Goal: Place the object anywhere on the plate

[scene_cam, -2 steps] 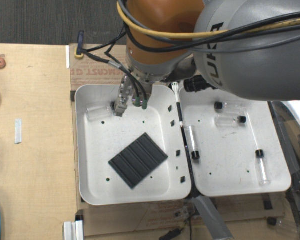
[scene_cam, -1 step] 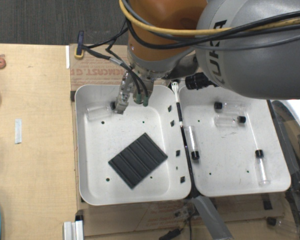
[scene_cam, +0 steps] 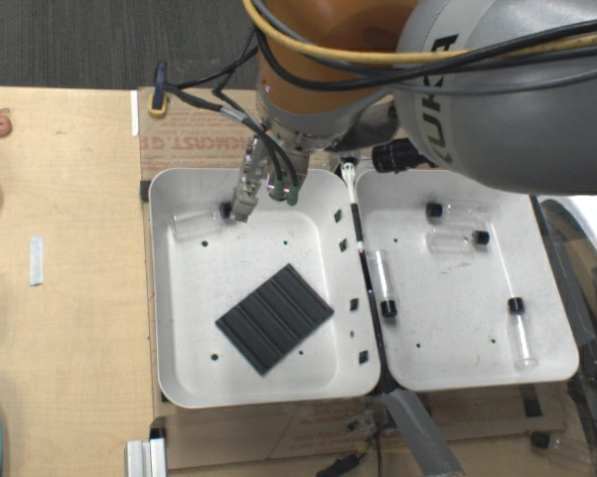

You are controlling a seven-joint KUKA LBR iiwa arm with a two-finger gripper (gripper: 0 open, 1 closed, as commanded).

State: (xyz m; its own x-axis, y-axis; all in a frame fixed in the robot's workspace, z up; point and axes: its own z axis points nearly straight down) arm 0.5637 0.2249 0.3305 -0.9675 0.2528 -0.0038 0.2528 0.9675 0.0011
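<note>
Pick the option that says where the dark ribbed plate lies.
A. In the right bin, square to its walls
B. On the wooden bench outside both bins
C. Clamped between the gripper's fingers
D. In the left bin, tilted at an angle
D: the dark ribbed plate lies flat on the floor of the left bin, turned diagonally to its walls, with the gripper apart from it near the bin's far side.

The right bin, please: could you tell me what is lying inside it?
The right bin holds clear tubes with black caps: one by its left wall, one lower right, and some near the top. The arm covers its far edge.
</note>
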